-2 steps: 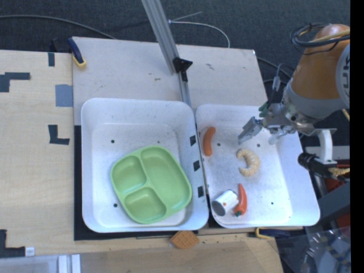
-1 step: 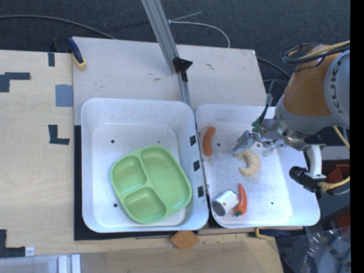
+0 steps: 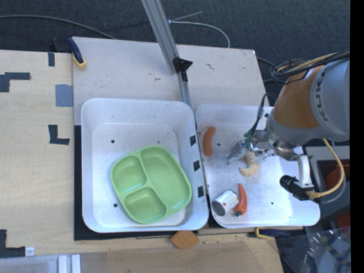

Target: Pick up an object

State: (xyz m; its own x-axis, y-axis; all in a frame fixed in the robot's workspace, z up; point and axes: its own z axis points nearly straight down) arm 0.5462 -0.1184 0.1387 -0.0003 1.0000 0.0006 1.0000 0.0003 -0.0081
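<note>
Over the right bin (image 3: 296, 209), the arm (image 3: 310, 104) is reaching in from the right, its gripper (image 3: 242, 149) spread and pointing left, just above a tan food piece (image 3: 249, 165).

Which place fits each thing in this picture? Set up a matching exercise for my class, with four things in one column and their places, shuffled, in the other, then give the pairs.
Things
1. green divided plate
2. orange sausage
3. white cup
4. gripper

Places
A. right bin, near its front edge, beside a small carrot
B. left bin
C. over the right bin, next to a pale curled piece
D. right bin, close to its left wall

Pairs: 1-B, 2-D, 3-A, 4-C
</note>
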